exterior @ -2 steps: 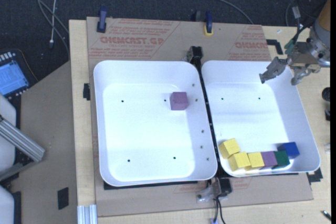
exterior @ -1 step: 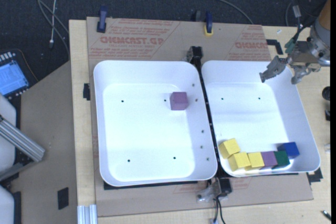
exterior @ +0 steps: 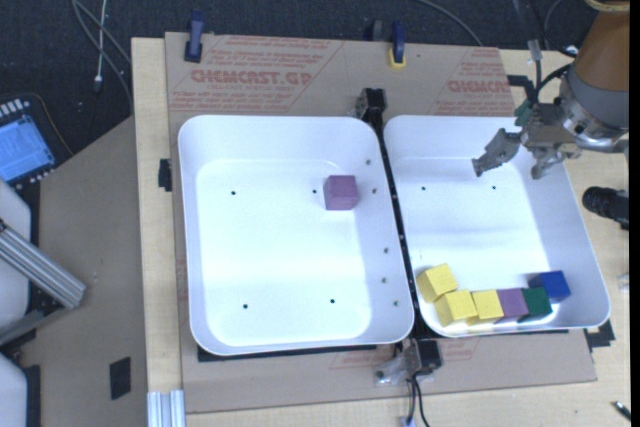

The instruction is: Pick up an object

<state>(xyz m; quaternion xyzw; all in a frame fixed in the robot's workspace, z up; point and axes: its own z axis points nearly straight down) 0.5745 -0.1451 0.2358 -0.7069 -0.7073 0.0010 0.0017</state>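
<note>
Claw (exterior: pixel 518 160) first: fingers spread wide, nothing between them, hanging over the right bin (exterior: pixel 560 215) at abt 1 o'clock of its floor, well apart from every block. Arm (exterior: pixel 605 65) comes in from 3 o'clock, orange band up top.

Big to small now. Left bin (exterior: pixel 215 245) has one purple cube (exterior: pixel 341 192) alone, near its 1 o'clock area, free on all sides. Right bin's blocks are crammed along the 6 o'clock wall: yellow blocks (exterior: pixel 455 297), a purple block (exterior: pixel 512 302), green block (exterior: pixel 537 301), blue block (exterior: pixel 551 285), all touching or nearly.

Risks, as I judge it: go for that row and a finger prob lands on a neighbour, or jams vs the sloped bin wall, so the fingers close on air or shove the pile. The lone cube is the cleaner pick, but it's a long reach across the divider; a slightly off-centre descent could just nudge it away.
</note>
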